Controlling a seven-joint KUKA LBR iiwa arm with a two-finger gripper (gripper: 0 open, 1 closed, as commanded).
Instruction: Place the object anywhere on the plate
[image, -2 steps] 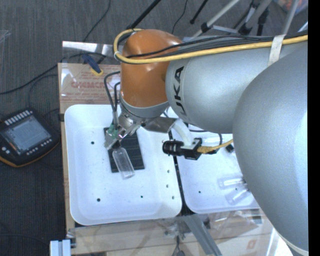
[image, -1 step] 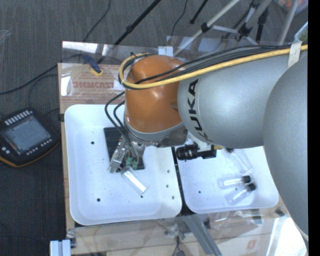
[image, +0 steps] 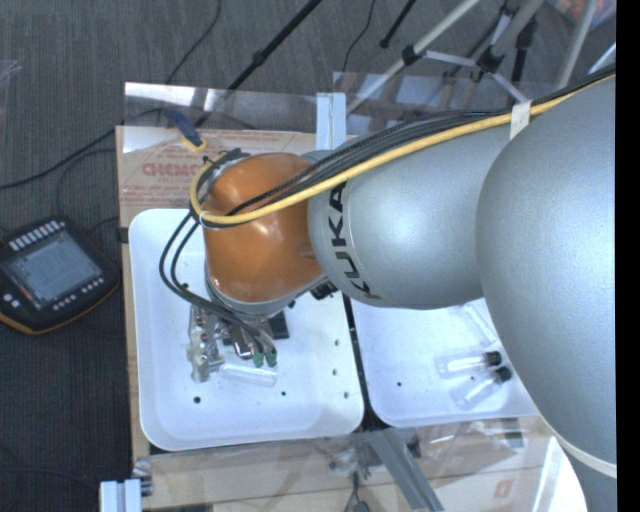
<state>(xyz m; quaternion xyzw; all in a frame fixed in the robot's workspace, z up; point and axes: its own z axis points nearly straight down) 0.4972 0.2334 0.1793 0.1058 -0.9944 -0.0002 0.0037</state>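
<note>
Look at the left bin (image: 170, 420). Your gripper (image: 215, 350) hangs low over its middle, a bit toward the front edge. I cannot tell what state it is in. A small clear tube (image: 248, 374) lies on the bin floor just beside it. In the right bin (image: 400, 400), two more clear tubes with black caps (image: 478, 372) lie near the front right corner.

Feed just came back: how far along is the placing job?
Done: nothing looks placed. In hand: the gripper hangs low in the left bin, at a clear vial lying on its floor; whether it grips it I cannot tell. Left: lifting and placing. Two black-capped vials lie in the right bin.
</note>
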